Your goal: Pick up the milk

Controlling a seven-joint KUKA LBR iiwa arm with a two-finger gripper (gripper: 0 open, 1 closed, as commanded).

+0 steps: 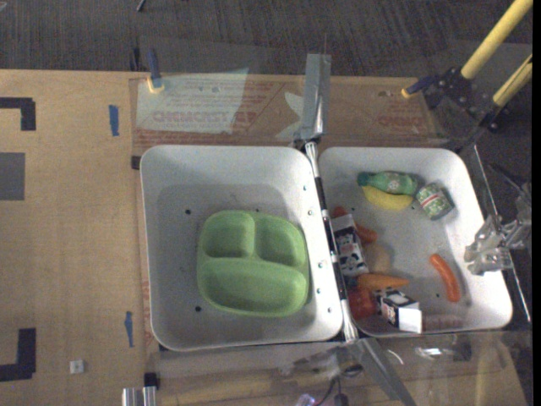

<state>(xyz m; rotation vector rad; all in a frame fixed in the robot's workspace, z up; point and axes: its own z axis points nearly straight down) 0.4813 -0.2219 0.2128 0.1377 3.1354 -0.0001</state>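
Gripper [489,249], pale metal, sits at the right rim of the right shallow white bin [486,194], its state one we cannot tell, while the small white-and-black milk carton [348,245], print too small to read, lies against that bin's left wall.

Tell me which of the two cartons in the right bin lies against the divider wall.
The black-and-white milk carton, lying along the right bin's left wall. The other carton sits farther in, near the front edge.

Milk carton [347,245] lies against right bin's [473,176] left wall.
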